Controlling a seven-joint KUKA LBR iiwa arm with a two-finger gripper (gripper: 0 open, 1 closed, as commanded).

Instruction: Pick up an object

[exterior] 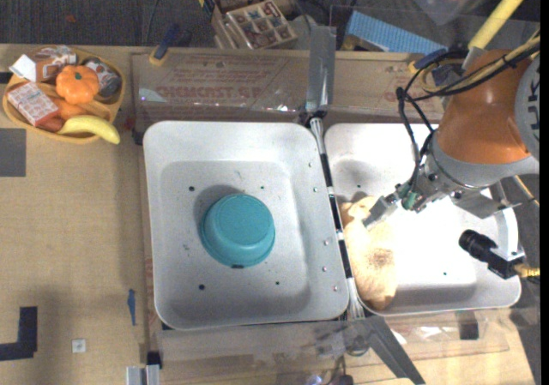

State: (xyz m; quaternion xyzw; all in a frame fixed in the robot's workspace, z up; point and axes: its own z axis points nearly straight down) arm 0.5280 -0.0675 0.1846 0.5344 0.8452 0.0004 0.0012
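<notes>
Not lifted yet: my hand (383, 207) is down in the right bin (446, 285) at the tan wooden piece (373, 259); grip state unclear.

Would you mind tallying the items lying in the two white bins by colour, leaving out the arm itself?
Teal: 1, the upturned bowl in the left bin
Tan or light brown: 1, the wooden-looking object at the left side of the right bin, below the gripper
Total: 2
</notes>
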